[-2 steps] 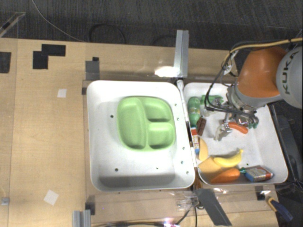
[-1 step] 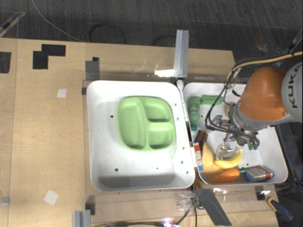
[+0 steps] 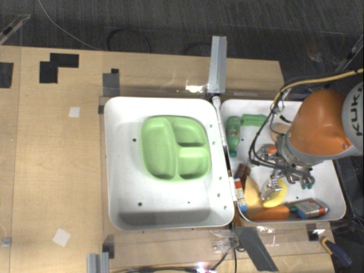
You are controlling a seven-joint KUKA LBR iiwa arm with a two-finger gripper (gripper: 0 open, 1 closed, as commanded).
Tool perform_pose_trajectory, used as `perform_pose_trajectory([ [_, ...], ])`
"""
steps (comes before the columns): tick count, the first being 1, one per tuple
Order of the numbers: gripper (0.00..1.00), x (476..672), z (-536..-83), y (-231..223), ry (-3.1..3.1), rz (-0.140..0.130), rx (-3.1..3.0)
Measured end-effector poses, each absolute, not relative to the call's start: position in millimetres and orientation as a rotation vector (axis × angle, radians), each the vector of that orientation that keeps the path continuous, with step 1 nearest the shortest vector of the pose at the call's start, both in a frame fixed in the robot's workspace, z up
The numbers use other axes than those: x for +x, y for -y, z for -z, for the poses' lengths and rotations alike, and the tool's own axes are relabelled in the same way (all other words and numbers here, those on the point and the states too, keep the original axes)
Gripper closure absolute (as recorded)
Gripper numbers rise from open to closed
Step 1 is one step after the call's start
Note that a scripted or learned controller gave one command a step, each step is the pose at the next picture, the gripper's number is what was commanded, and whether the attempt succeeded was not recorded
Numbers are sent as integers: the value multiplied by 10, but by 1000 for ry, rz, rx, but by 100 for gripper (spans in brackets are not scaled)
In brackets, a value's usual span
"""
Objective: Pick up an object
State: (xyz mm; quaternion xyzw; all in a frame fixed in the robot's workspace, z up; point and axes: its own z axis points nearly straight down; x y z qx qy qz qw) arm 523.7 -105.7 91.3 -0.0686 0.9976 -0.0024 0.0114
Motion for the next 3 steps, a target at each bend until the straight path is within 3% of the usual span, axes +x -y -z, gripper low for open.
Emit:
perform_pose_trajectory([
  [1, 100, 5293, -1058, 1043, -3093, 12, -223],
  [2, 100, 5812, -2366, 1089, -3111, 6, -263],
  [3, 100, 5318, -2100, 1668, -3087, 5, -539],
])
